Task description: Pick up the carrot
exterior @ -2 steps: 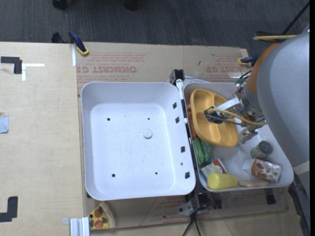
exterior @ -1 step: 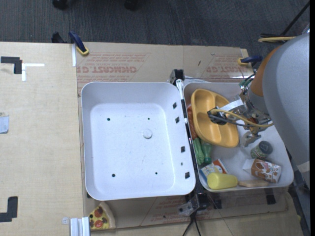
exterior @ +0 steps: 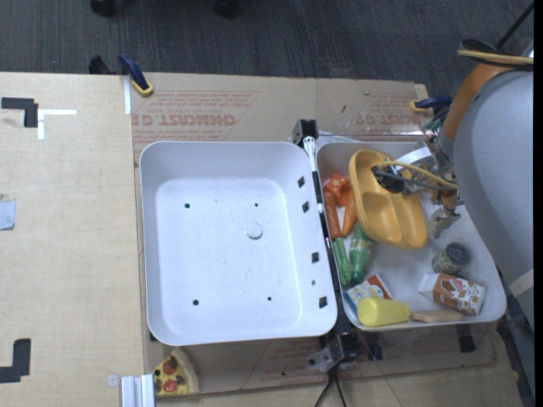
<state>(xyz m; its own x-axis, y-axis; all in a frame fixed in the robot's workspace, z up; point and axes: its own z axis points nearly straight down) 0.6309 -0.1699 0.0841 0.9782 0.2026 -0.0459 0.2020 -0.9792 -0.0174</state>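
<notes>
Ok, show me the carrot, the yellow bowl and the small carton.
carrot (exterior: 339, 210), camera view, on its orange body.
yellow bowl (exterior: 397, 219), camera view, on its inner wall.
small carton (exterior: 458, 293), camera view, on its printed face.

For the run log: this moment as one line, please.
carrot: right bin, by left wall, ungrasped | pincer: beside yellow bowl

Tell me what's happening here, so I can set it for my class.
The arm reaches in from the right, its gripper over the right bin beside a yellow bowl. The carrot lies by that bin's left wall, on the bowl's other side, apart from the gripper. It is not yet picked up.
</notes>
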